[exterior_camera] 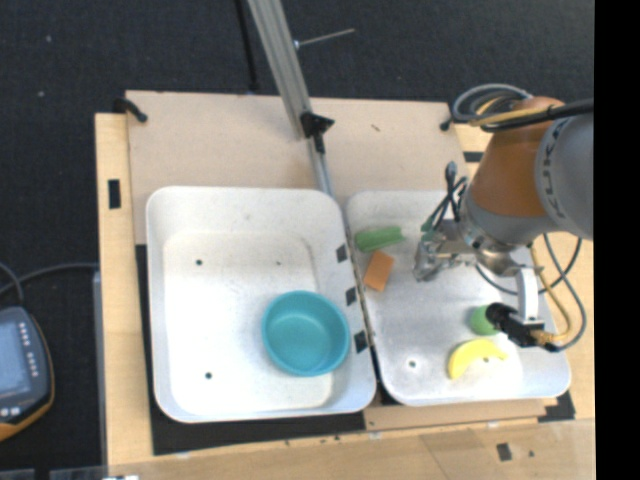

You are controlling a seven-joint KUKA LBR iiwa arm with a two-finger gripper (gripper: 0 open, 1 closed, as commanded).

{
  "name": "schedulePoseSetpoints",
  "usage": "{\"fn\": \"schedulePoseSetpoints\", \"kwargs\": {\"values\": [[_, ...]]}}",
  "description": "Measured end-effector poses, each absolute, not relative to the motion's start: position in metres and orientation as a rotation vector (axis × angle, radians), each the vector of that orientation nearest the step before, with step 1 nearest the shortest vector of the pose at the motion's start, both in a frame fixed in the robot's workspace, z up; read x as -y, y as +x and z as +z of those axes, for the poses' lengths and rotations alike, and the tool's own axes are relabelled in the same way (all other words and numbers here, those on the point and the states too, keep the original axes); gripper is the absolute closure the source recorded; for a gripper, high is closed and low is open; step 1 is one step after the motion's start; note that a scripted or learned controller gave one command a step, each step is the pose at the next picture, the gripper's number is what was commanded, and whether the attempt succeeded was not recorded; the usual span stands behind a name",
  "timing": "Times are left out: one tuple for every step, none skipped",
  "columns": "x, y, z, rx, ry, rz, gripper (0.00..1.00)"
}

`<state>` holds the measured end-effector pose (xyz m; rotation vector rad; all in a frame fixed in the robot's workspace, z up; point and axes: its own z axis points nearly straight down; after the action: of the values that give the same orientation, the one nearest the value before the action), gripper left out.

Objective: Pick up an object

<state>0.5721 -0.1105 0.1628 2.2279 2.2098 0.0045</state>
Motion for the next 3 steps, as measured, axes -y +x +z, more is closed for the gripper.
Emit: {"fn": "schedulePoseSetpoints", "kwargs": {"values": [[0.106,0.579,0.225,-2.220,2.213,0.008,1.00],[0.107,0.580,0.233,-2.224,2.216,0.003,1.00],[0.052,0.582,0.226,-2.229,2.214,0.003,1.00]]}}
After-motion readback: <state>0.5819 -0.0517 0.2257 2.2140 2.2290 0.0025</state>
